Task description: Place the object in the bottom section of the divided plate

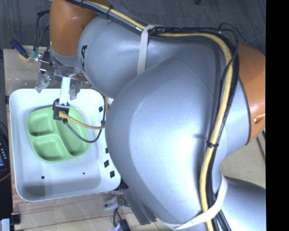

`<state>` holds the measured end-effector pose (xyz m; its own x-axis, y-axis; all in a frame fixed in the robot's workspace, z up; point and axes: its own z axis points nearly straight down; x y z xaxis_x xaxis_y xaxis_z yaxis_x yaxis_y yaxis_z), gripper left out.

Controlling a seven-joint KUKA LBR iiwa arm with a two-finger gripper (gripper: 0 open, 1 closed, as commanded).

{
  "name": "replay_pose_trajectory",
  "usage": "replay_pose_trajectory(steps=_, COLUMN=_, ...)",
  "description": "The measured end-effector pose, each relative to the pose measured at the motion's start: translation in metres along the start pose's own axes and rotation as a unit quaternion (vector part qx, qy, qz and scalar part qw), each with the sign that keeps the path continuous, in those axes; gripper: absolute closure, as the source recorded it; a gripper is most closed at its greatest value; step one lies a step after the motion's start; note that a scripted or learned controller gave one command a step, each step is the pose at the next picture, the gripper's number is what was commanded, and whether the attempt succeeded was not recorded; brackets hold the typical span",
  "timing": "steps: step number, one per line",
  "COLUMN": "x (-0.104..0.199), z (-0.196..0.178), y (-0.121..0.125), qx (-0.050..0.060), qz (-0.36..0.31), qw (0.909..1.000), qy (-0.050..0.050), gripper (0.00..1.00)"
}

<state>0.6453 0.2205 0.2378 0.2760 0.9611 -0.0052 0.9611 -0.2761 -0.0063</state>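
The gripper (58, 85) hovers at the pale green divided plastic plate (40, 124)'s upper rim. I cannot tell its grip. The placing step seems underway, and the next move calls for lowering over the plate's bottom section.

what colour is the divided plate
Light green; the divided plate shows best in the camera view.

looks like a robotics lab to me. huge grey industrial arm (180, 117) with cables (216, 126) strapped along it, a plywood bench (67, 210) with a white bin (54, 189) holding a green divided plate (49, 145), grey office-type carpet (189, 11) behind.
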Motion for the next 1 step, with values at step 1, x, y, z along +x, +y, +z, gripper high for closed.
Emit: replay_pose_trajectory(steps=1, x=-0.0168, z=0.0342, y=0.0100, qx=0.003, qz=0.228, qw=0.9736, qy=-0.002, gripper=0.00)
